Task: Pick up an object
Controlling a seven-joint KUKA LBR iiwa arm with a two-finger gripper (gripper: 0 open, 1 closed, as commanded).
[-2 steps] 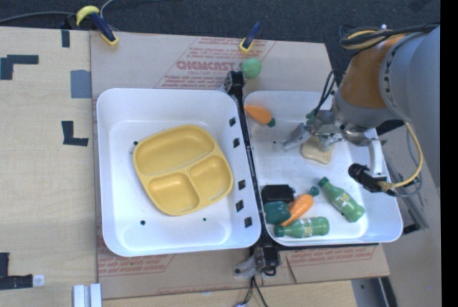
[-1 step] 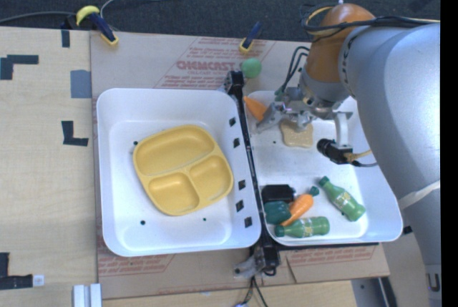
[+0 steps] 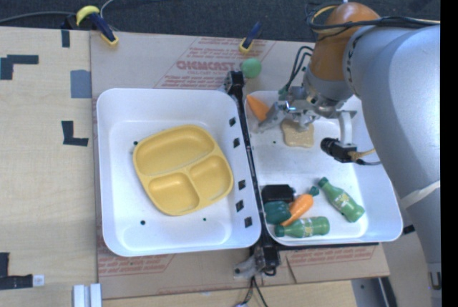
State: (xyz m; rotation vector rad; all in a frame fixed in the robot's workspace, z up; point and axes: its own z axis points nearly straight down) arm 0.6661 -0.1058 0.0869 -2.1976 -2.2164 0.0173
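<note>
Tan block (image 3: 298, 135) at 12 o'clock in right bin (image 3: 372, 230), under gripper (image 3: 295, 111) | looks light, stiff, flat-sided | pinch its opposite sides | you can't tell the grip's state here.

Gripper (image 3: 292, 112) fingers blurred; tan block (image 3: 298, 135) partly under it.

even bright overhead light, soft shadows, slight blur
</note>
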